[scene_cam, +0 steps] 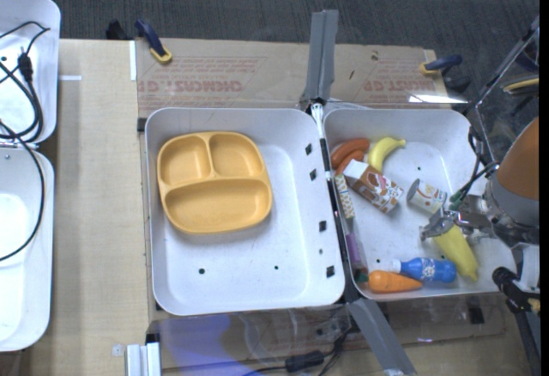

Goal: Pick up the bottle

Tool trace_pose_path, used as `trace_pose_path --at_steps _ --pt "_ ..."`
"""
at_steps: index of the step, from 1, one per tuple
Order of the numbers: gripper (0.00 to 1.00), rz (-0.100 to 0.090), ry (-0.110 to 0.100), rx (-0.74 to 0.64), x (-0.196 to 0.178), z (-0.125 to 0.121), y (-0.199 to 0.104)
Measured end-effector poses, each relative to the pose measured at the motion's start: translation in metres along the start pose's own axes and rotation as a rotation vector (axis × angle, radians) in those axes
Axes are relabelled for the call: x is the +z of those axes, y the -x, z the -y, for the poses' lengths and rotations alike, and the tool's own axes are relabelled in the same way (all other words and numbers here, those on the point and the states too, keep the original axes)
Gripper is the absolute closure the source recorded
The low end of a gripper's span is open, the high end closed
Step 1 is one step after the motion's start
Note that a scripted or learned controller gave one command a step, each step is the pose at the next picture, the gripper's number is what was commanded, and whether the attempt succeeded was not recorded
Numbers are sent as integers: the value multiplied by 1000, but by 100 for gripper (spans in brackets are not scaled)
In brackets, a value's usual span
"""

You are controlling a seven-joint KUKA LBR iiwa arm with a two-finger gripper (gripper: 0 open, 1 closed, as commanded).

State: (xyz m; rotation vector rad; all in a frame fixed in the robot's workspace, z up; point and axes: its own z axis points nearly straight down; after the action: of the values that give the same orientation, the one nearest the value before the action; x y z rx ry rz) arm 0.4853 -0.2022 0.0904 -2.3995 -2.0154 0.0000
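Left bin (171, 280) holds yellow divided plate (214, 181). Right bin (390, 115) holds clutter. Gripper (442, 224) low at right side, over yellow banana (459, 254); whether jaws open or closed, cannot tell. Blue bottle (425, 269) lies flat near front wall, just below-left of gripper, beside carrot (393, 282), not between jaws.

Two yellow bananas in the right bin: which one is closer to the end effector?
The lower banana, lying right beside the end effector above the blue bottle. The other banana lies at the bin's far end by the carton.

Two white bins (163, 220), one yellow plate (214, 181), two bananas (384, 151), two carrots (393, 282), one blue bottle (426, 269), one carton (375, 187).
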Motion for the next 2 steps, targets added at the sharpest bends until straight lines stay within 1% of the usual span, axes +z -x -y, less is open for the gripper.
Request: trace_pose_path --at_steps 1,2 --pt "0 5 2 -410 0 17 -50" --pt "0 6 3 -540 0 18 -76"
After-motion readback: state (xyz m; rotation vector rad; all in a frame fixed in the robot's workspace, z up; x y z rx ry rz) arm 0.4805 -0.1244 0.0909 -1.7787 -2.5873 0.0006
